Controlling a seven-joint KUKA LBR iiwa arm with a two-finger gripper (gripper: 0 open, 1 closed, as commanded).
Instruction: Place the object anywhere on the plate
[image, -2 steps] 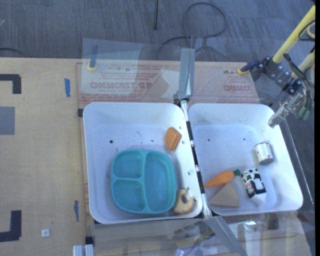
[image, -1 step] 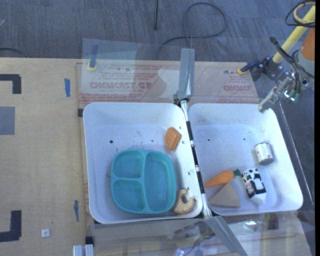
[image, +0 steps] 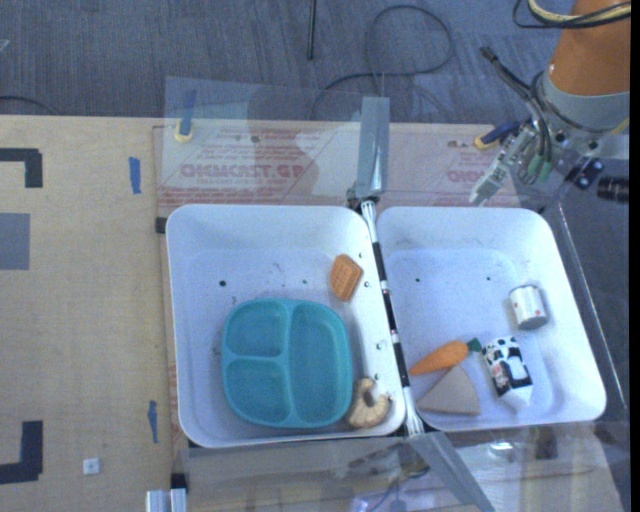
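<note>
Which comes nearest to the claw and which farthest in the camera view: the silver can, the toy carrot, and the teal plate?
From the claw, top right above the bins:
1. Silver can, right bin, near its right wall.
2. Toy carrot, right bin, lower left part.
3. Teal plate, left bin, lower middle.

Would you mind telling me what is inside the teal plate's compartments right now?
All three compartments of the teal plate show bare teal. The pretzel lies beside its right corner, outside it. Whatever lies beneath the plate is covered.
</note>
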